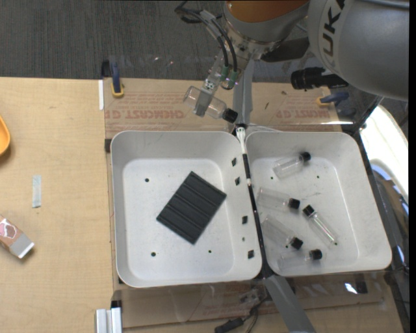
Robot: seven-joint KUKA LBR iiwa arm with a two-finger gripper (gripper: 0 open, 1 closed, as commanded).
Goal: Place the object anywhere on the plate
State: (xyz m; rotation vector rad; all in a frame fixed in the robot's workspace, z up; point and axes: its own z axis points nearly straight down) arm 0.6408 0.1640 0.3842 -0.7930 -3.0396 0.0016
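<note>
Grey arm raised, gripper (218,88) — vial (203,104) between fingers

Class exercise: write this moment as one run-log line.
gripper: above bins' far edge, holding clear vial | black plate: left bin, bare | right bin: several vials | placement: not done

Big rounded grey KUKA arm (364,39) with part of the white KUK lettering showing, an orange band (263,9) above the wrist, and black cables (218,32) looping down beside it (pretty chunky overall).
</note>
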